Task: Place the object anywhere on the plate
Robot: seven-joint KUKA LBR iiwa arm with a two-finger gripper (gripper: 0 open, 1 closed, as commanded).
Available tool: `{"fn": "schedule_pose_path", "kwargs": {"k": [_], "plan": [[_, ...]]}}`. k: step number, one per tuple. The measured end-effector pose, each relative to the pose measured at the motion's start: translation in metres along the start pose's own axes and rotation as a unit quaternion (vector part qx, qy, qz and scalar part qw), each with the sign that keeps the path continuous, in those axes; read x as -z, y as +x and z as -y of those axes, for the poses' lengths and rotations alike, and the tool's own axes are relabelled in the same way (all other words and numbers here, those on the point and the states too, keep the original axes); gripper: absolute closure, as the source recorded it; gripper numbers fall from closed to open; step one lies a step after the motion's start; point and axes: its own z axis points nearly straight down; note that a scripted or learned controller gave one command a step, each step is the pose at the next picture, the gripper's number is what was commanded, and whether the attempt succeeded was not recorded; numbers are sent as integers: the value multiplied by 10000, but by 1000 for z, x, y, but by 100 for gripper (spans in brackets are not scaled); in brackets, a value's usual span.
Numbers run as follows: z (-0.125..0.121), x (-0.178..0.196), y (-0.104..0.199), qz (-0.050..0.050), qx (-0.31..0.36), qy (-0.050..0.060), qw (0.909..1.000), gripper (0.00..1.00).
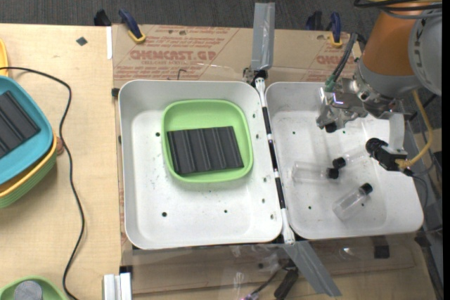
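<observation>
The square green plastic plate (pixel 207 144), carrying a dark ribbed insert, sits in the middle of the left white bin (pixel 137 172). The claw (pixel 329 117) hangs over the right white bin (pixel 394 221), near its far edge; whether it is clenched or released I cannot tell. Two small clear vials with black caps (pixel 349 201) lie near that bin's front edge. Being clear and round, they may roll or slip during a pinch.
</observation>
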Motion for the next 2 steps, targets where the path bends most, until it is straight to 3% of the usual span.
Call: {"fn": "schedule_pose_path", "kwargs": {"k": [1, 2], "plan": [[34, 0, 46, -8, 813, 4, 9967, 100], [42, 0, 101, -6, 1169, 2, 9931, 100]]}}
